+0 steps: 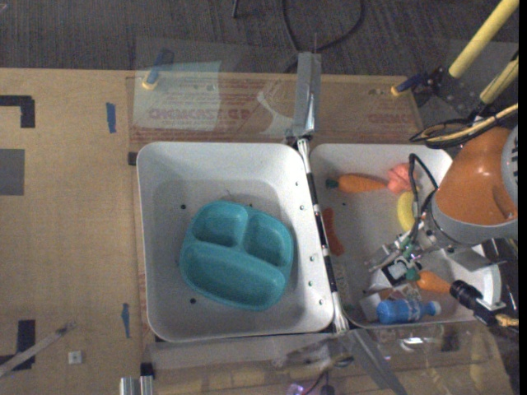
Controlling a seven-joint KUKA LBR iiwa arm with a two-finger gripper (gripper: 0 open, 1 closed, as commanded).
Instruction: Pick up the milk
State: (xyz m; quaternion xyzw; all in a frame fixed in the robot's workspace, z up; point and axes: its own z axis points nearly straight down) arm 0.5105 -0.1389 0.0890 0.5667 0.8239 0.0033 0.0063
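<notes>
1. The tool (401, 267) is positioned low over the right bin (356, 220), in that bin's 5 o'clock region. Whether it is spread or pressed together cannot be determined at this resolution.
2. The arm (476, 189) enters from 3 o'clock, with its orange band above the wrist.
3. The milk (409, 309), taken here to be the blue bottle (identification is not certain), lies on its side at the 6 o'clock edge of the right bin, just beside the tool at the tool's 6 o'clock. Contact between the 2 cannot be confirmed.
4. The bottle's long axis runs close to the 9-to-3 o'clock line. Its narrower end appears to point toward 3 o'clock.
5. An orange carrot (434, 283) lies just at the bottle's 1 o'clock.
6. The left bin (165, 171) contains 1 teal divided plate (237, 255).
7. Both bins stand on the counter (66, 220).
</notes>
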